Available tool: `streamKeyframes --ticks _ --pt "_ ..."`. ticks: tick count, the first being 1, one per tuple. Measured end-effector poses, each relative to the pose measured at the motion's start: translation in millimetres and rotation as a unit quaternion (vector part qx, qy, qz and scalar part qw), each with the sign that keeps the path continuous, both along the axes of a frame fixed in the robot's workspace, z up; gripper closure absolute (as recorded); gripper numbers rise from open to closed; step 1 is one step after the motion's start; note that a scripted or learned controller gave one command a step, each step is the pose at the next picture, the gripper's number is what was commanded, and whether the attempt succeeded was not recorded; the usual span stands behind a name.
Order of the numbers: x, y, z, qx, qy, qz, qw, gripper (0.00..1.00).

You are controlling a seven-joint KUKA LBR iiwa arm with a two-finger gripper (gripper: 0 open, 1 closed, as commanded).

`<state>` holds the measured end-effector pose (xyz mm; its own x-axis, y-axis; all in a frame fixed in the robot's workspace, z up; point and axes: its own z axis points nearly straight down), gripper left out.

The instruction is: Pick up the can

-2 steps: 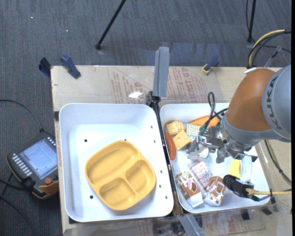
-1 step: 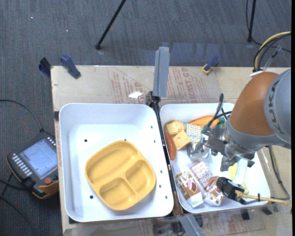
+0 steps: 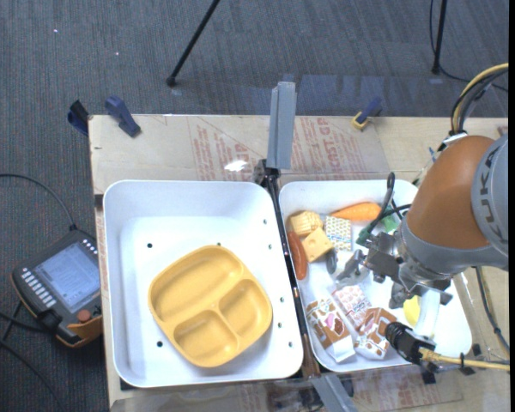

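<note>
Right bin (image 3: 326, 192): hand (image 3: 354, 266) btwn carrot (image 3: 356, 212) & cartons (image 3: 348, 316).

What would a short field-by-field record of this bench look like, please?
left bin: holds one yellow divided plate with three compartments
right bin: crowded with small items
far side of right bin: orange carrot, with a tan ridged piece to the view's left
near side of right bin: small printed cartons
arm: reaches in from the view's right, above the right bin
gripper: low over the middle of the right bin, among the items
</note>
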<state>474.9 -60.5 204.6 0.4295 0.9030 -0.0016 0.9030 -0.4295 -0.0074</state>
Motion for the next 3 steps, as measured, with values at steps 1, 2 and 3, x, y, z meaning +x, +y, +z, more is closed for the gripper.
streamKeyframes --ticks 1,2,3 --pt "45.4 -46.3 -92.4 0.0004 0.0 -0.008 1.0 0.0" --pt "78.1 -60.0 -61.8 0.0004 -0.001 0.07 0.9976 0.0" --pt "83.5 -27.3 -118.6 0.0005 -0.001 0.059 0.9983 0.0"
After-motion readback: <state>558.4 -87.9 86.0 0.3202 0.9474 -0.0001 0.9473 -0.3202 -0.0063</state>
